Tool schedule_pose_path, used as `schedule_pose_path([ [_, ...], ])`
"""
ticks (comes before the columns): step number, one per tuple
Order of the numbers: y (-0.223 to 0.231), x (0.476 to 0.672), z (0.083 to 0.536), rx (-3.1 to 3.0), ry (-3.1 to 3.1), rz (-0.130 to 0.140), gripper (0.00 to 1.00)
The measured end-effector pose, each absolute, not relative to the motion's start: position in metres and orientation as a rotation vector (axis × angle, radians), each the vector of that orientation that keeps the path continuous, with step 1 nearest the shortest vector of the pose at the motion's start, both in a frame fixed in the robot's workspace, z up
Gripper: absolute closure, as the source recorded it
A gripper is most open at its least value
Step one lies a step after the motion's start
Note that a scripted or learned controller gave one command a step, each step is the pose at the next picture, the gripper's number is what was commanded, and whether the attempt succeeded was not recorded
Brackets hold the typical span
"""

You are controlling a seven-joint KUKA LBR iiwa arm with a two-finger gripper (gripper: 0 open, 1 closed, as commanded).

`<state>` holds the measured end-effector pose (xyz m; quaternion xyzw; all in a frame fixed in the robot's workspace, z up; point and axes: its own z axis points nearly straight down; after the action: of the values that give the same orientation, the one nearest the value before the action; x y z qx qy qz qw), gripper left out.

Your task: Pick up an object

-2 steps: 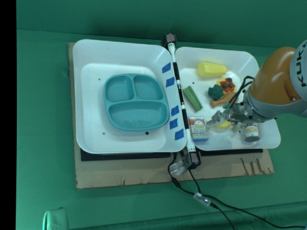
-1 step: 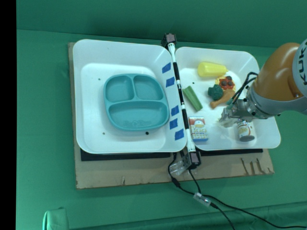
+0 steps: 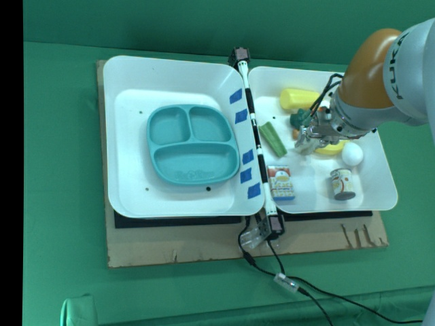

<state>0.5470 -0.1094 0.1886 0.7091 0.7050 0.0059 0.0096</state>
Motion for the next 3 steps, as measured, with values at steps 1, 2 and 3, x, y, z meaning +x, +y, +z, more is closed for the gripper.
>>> schedule_pose_path([
  [1, -0.109, 0.547, 0.188, 2.215, 2.202, 0.02, 0.0],
  [2, -0.111, 0.55, 0.203, 2.21, 2.187, 0.031, 1.0],
  [3, -0.111, 0.55, 0.203, 2.21, 2.187, 0.031, 0.0],
])
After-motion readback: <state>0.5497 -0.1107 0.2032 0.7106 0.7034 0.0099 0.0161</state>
